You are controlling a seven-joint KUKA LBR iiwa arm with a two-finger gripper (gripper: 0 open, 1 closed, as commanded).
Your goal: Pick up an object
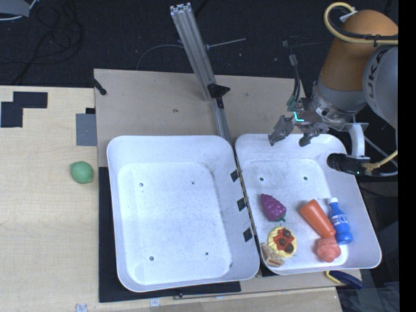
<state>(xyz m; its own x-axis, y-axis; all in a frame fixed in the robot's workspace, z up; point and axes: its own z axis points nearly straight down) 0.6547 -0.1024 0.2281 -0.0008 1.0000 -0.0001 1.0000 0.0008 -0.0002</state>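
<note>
While hanging over the far edge of the right bin (370, 239), gripper (294, 136) shown with both dark fingers (279, 132) spread apart, nothing between them. Hovering near that bin's far-left corner, well apart from every object below. Grey arm (383, 77) with orange band (354, 47) entering from the right.

All toys gathered along the near edge of the right bin. Purple grape bunch (273, 207) nearest the bin's left wall, roughly mid-depth. Just nearer than it, close to the near-left corner, a yellow pizza slice with red topping (281, 244). Orange carrot-like piece (316, 217) lying at a slant toward the near-right part, its lower end touching or almost touching a pink lump (327, 249) by the near edge. Small blue bottle with white cap (339, 220) just beside the carrot piece, on its right, close to the right wall.

Left bin (123, 155) side by side with the right one, joined by dark clips (242, 203) along the shared edge. Green ball (82, 172) resting on the wooden bench (39, 226), off the left bin's left edge. Metal rail (198, 57) leaning at a slant beyond the bins' far edges.
</note>
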